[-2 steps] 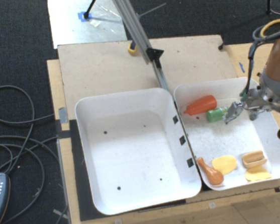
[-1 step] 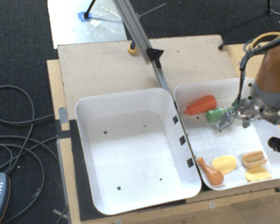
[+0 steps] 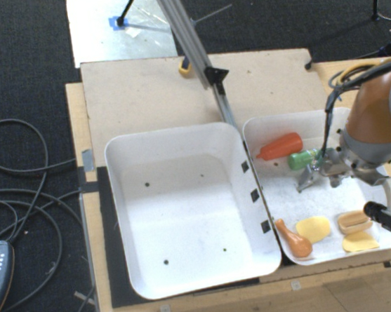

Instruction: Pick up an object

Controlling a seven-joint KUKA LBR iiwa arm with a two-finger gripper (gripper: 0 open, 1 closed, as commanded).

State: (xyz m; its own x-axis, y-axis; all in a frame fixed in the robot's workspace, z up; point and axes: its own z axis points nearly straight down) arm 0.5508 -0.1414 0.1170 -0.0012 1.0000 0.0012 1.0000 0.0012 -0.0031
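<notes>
In the right bin (image 3: 278,198), my gripper (image 3: 319,175) hangs low over the middle of the floor, at the end of the grey arm with its orange band (image 3: 380,112). A green object (image 3: 300,159) lies just up and left of the gripper, touching or nearly touching it. A red bottle-shaped object (image 3: 279,146) lies behind the green one. Along the bin's front edge lie an orange drumstick shape (image 3: 294,239), a round yellow piece (image 3: 313,228), a tan bread-like piece (image 3: 354,222) and a flat yellow piece (image 3: 360,241).
The left bin (image 3: 126,195) stands beside the right one, with a shared dividing wall (image 3: 255,194). A slanted metal pole (image 3: 191,36) runs down from the top to the bins' back edge. Cables lie on the dark floor at left.
</notes>
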